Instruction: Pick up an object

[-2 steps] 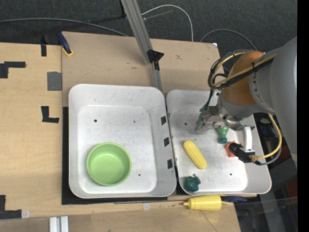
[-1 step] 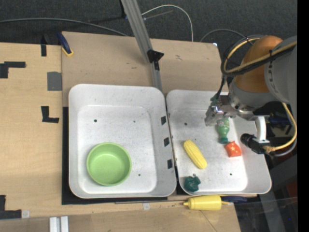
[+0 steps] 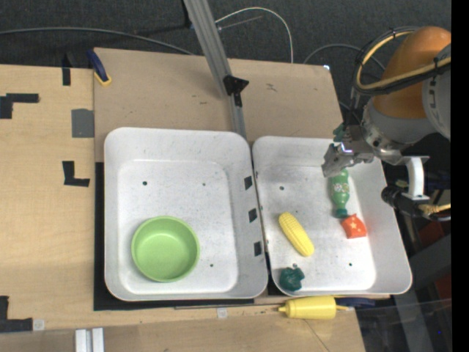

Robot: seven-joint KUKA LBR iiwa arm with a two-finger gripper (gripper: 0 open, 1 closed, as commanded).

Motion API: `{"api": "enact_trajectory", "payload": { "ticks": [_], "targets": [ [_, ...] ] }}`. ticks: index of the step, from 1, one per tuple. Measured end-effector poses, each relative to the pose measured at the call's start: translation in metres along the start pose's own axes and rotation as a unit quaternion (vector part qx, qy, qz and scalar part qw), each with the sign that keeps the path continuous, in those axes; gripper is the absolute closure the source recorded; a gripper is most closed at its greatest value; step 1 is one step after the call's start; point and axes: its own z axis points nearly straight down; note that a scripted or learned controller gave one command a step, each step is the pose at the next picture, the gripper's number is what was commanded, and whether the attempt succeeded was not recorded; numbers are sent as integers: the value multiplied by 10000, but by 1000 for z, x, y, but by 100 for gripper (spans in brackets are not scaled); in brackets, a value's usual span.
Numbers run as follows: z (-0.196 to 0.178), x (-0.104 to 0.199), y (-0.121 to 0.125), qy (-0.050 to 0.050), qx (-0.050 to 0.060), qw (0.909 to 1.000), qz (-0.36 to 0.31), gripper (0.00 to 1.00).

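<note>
While the green bottle (image 3: 339, 193) lies in the right bin (image 3: 381, 273), its label too blurred to read, the gripper (image 3: 338, 160) hangs at its top end. An orange block (image 3: 354, 226) and corn cob (image 3: 296, 234) lie nearby.

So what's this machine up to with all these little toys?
A robot arm is reaching in over the right bin, trying to pick something up. Its gripper sits right at the top end of a green bottle, though whether it has hold of it is unclear. A small orange item, a yellow corn cob and a dark green piece also lie in that bin. The left bin holds a green bowl.
</note>
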Motion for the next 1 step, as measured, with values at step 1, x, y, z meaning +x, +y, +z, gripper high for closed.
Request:
{"api": "enact_trajectory", "payload": {
  "ticks": [1],
  "targets": [
    [-42, 0, 1, 1, 8, 10000, 0, 100]
  ]
}}
